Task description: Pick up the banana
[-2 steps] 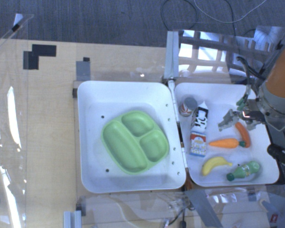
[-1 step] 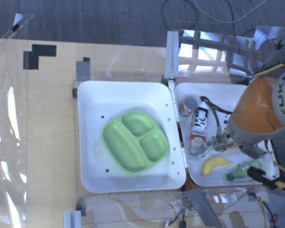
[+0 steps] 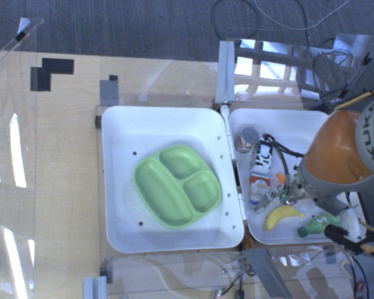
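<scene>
The yellow banana (image 3: 282, 216) lies near the front of the right bin (image 3: 311, 120), curved, with one end pointing left. My gripper (image 3: 285, 195) hangs just above and behind it, under the orange band of the arm. Its fingers are partly hidden by the wrist, and nothing shows between them. The banana rests on the bin floor, apart from the gripper.
A green bottle-like thing (image 3: 319, 226) lies right of the banana. A small can (image 3: 245, 139) and a black-and-white packet (image 3: 262, 159) sit at the right bin's left side. The left bin (image 3: 121, 142) holds a green divided plate (image 3: 177, 185). Cables trail at the front right.
</scene>
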`<control>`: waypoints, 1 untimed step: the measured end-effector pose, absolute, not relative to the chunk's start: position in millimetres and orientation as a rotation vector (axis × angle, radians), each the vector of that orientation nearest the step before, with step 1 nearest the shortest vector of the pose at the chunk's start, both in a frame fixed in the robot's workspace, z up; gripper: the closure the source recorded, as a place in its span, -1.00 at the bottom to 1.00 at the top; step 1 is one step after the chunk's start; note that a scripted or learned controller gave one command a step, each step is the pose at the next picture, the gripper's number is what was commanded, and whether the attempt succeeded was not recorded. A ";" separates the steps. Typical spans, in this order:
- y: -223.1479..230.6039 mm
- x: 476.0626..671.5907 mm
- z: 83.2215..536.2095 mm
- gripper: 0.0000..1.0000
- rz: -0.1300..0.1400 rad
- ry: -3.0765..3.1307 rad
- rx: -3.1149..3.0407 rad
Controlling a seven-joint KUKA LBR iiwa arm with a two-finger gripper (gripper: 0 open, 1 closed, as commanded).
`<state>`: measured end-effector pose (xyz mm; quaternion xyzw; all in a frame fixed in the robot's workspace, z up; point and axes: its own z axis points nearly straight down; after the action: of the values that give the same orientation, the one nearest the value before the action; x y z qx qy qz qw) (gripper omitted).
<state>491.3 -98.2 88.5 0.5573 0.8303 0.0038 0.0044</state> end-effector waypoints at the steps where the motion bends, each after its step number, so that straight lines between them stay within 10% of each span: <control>1: -103.3 492.0 88.5 -1.00 0.015 2.616 1.722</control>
<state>492.0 -103.3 88.5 0.5500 0.8352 0.0048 0.0049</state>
